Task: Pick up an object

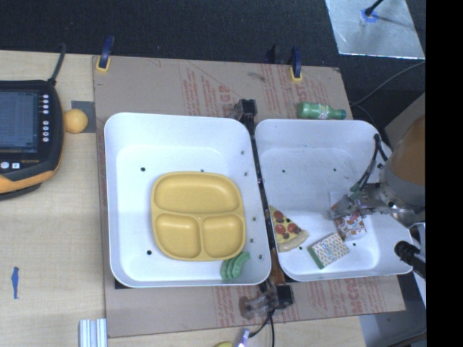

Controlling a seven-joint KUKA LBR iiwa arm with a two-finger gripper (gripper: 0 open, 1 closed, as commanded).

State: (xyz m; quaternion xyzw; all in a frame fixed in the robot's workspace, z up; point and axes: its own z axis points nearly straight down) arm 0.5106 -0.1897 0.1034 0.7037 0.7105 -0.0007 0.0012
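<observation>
My gripper (350, 207) hangs low in the right bin (304, 139), toward four o'clock of that bin, and I cannot tell how it is set, because the wrist and cabling hide the working end from above. Right under it, touching or nearly so, lies a small red-and-white patterned packet (353, 226), which I judge to be the thing I am going for. Just beside that, toward seven o'clock of it, sits a green-speckled square packet (329, 250), and further round at nine o'clock a toy pizza slice (287, 231) rests against the wall between the bins. The left bin (123, 194) carries a yellow divided plate (197, 215) with a green toy (235, 266) at its five o'clock corner (a green bottle (321, 110) lies outside, at twelve o'clock of the right bin). My worry is the flatness of the packet: a close could slide over it and come up with nothing. The speckled packet is near enough to be nudged or pinched along with it, and the bin's near wall leaves little room to approach.
</observation>
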